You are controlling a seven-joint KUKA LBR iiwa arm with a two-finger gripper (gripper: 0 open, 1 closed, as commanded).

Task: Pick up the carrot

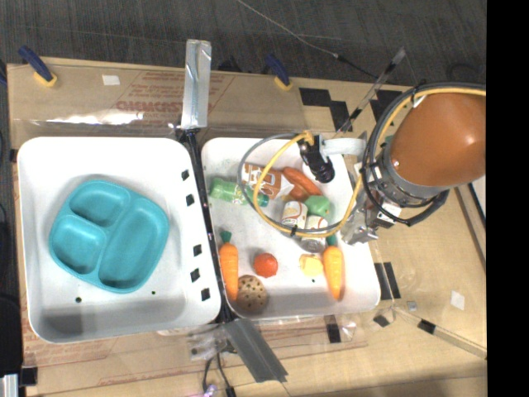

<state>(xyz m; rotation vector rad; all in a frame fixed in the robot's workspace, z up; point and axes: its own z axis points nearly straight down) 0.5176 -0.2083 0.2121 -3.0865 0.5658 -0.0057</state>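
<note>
Two orange tapered carrots lie at the near side of the right shallow white bin [285, 311]: the left carrot [228, 263] and the right carrot [332, 273], which sits beside the pincer [357, 228]. I cannot tell whether the pincer is open or closed. The right carrot hugs the bin wall, so a descent may glance off.

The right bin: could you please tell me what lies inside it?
A carrot, a second carrot, a tomato, a speckled ball, a green block and cartons. The arm covers the bin's far right corner; anything beneath is hidden.
</note>
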